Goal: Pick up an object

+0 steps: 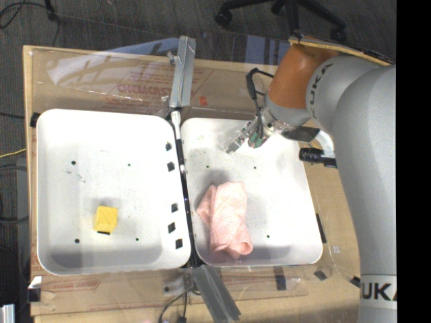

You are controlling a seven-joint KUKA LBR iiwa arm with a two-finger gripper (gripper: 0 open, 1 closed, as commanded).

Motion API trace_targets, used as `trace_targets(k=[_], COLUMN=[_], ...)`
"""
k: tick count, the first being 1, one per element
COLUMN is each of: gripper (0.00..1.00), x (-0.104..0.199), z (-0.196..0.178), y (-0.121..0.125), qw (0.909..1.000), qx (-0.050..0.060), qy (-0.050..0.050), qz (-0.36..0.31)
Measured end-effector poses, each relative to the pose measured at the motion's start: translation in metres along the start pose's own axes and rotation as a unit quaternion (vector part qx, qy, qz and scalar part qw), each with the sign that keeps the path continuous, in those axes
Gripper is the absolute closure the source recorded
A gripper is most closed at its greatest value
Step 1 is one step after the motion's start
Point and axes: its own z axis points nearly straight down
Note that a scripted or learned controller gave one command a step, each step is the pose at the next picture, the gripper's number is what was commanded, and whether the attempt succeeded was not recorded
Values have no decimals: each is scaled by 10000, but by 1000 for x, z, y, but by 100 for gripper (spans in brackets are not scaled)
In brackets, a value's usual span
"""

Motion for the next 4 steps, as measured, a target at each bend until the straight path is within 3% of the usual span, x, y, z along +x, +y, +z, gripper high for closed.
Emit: trace_targets(k=[1, 2, 3, 4], gripper=[0, 0, 0, 0], x=[3, 44, 55, 74], z=[2, 10, -5, 4], y=[-2, 12, 14, 51], qw=[10000, 9986, 9936, 9929], qx=[43, -55, -50, 0], qy=[73, -24, -22, -85], qz=[1, -521, -1129, -1189])
